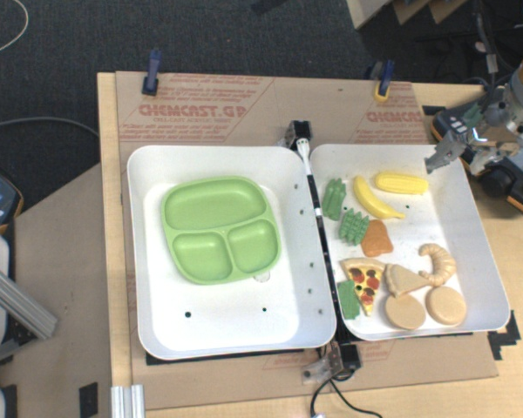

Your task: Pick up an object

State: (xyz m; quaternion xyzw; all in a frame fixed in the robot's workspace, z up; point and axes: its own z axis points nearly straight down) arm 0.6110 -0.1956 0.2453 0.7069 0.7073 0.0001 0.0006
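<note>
gripper hangs over right bin's far edge, fingers spread, holding nothing | your nearest target: toy corn cob beside the banana | likely light, rigid, slick plastic; pinch across its short width

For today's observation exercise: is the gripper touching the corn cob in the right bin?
Apart. The camera view shows bare white bin floor between the gripper at the bin's upper right edge and the corn cob.

This is looking like a robot lab: two white bins are sitting on a clamped board, with cables lying around.
</note>
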